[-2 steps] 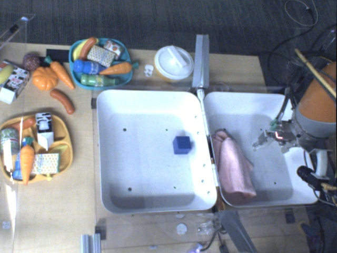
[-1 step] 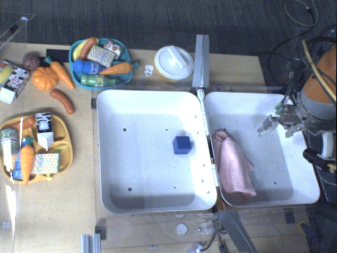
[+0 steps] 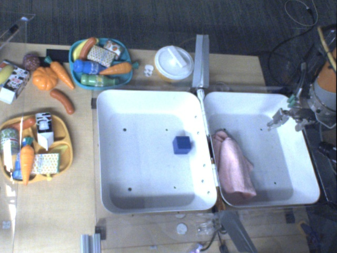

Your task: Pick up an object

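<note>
Two shallow white plastic bins sit side by side on the pale wooden bench (image 3: 79,194); a thin grey bar (image 3: 200,62) stands at the far edge where the two bins meet.

A small blue cube (image 3: 182,144) lies flat on the floor of the left bin (image 3: 113,141), a bit towards that bin's right wall and well apart from every edge; nothing touches it.

A soft pink folded cloth (image 3: 233,167) lies in the right bin (image 3: 295,167), along its left wall; it runs from the middle of that wall down towards the near left corner.

The grey metal gripper (image 3: 280,118) on the robot arm (image 3: 324,91) hangs over the far right corner of the right bin, close to the right wall; it is well apart from the cloth and far from the cube; I cannot tell how wide it is open, for it is too small and blurry; nothing shows in its grip.

On the bench past the far edge of the bins stands a round white and yellow lidded tub (image 3: 174,63); to its left is a blue bowl of toy food (image 3: 101,62); near the bench's far left corner lie an orange toy pumpkin (image 3: 44,78), a toy carrot (image 3: 63,74) and a toy sausage (image 3: 63,100); by the left edge sits a yellow tray of toy food (image 3: 62,141).
</note>
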Motion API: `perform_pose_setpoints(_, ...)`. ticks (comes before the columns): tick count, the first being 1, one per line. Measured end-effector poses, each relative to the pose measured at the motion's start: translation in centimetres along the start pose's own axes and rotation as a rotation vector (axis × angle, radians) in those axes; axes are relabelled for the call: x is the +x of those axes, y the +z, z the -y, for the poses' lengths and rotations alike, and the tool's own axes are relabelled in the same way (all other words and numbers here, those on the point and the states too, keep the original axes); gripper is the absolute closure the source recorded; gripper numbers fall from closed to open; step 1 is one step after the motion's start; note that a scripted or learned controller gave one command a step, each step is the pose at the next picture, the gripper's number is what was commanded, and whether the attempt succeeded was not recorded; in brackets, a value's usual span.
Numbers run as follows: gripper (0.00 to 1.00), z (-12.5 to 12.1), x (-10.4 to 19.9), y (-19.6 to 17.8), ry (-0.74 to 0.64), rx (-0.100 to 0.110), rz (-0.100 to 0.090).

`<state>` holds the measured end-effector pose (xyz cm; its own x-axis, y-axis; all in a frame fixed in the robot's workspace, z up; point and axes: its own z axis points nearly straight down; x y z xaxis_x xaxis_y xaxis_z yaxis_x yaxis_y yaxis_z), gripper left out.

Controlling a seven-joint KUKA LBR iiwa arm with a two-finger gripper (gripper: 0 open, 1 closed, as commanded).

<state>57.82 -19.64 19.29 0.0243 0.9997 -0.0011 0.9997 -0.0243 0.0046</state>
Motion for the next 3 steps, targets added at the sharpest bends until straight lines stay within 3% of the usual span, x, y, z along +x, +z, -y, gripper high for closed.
perform_pose_setpoints(1, 0.00, -0.8, 2.5, 1.5, 0.178, 0.003, -0.001)
perform_pose_setpoints(2, 0.00, 2.3, 5.4, 10.3, -0.041, -0.005, 0.000)
perform_pose_setpoints(3, 0.00, 5.1, 11.1, 10.2, -0.347, -0.013, 0.004)
